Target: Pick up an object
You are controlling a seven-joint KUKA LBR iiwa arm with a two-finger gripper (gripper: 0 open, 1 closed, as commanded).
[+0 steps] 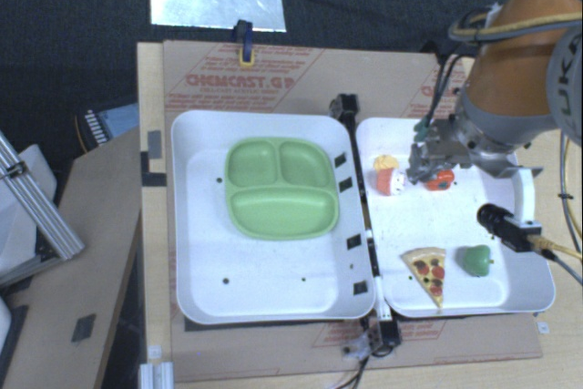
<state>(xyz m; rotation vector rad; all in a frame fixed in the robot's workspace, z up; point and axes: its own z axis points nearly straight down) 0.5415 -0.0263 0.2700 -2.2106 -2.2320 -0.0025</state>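
My gripper (430, 167) is low in the right bin (528, 287), right beside the red toy (441, 180). I cannot tell how it is set.

Four small toy foods lie in the right bin (537, 287). A pizza slice (428, 271) lies flat near the front edge, its tip pointing forward. Just to its right sits a green pepper (475, 260), rounded and lumpy. Farther back, near the divider, stands a fries carton (388, 174), yellow on top, red and white below. Beside it lies a red piece (441, 180), perhaps a tomato, partly hidden.
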